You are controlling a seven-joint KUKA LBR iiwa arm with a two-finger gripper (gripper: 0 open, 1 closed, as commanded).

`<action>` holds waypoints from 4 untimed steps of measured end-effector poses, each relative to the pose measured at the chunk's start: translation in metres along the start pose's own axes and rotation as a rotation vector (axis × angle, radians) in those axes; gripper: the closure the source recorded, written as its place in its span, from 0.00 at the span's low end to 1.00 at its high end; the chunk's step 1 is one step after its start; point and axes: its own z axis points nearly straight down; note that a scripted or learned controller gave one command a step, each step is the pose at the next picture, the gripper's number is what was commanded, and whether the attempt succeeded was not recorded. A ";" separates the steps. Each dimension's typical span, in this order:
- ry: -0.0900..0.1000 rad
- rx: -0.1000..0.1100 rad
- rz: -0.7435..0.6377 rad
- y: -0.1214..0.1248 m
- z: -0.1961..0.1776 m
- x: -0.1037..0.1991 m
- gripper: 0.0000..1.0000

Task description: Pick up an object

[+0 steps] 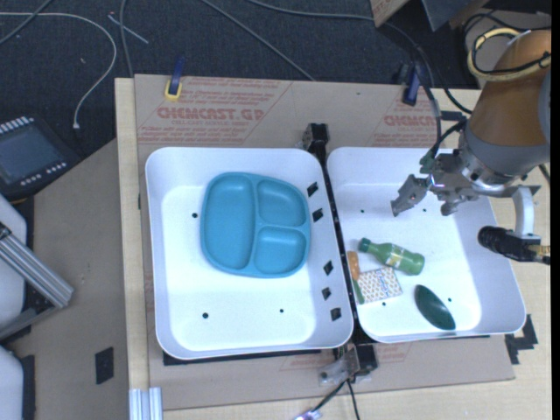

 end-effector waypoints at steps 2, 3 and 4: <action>-0.001 -0.008 -0.002 0.011 0.052 0.001 0.00; 0.000 -0.006 -0.002 0.007 0.116 0.000 0.00; -0.001 -0.011 -0.002 0.007 0.120 0.000 0.00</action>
